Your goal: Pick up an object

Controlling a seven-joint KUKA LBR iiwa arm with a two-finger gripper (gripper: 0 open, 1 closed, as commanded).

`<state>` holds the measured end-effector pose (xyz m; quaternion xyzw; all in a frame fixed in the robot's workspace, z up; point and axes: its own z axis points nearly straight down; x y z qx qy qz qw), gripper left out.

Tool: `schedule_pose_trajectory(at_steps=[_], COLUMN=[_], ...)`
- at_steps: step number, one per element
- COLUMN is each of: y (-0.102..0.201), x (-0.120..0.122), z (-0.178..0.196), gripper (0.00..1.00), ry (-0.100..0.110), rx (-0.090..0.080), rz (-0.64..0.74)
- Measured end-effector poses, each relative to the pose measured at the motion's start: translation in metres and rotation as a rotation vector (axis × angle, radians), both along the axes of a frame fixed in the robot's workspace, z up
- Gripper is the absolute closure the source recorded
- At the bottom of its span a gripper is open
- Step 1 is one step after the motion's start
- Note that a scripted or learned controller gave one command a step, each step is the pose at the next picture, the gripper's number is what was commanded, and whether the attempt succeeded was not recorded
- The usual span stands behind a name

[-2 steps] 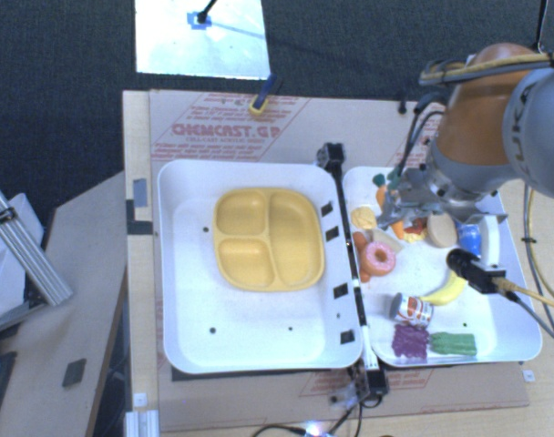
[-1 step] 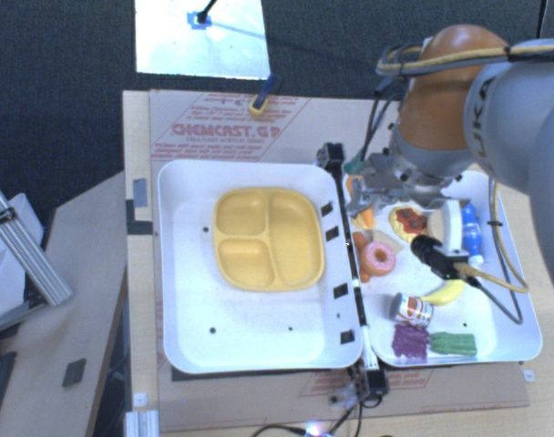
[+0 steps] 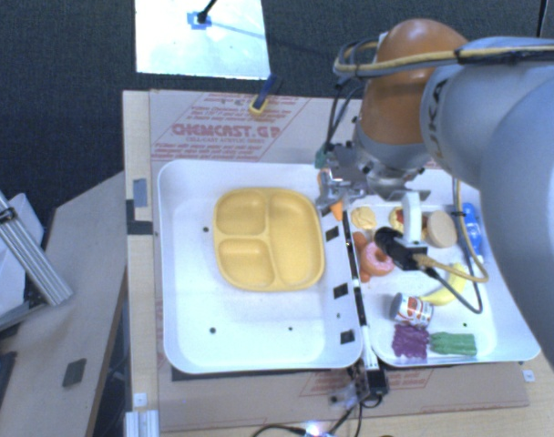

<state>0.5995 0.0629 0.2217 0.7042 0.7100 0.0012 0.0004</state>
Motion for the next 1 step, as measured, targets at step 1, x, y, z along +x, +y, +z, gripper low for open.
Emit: schedule_pose_trajectory(at_steps=[1], y=[0.0308], x=[0.0161], z=[0.0089], gripper=[1.00], ry=[-0.001], rx=[0.001], rz=[0.000])
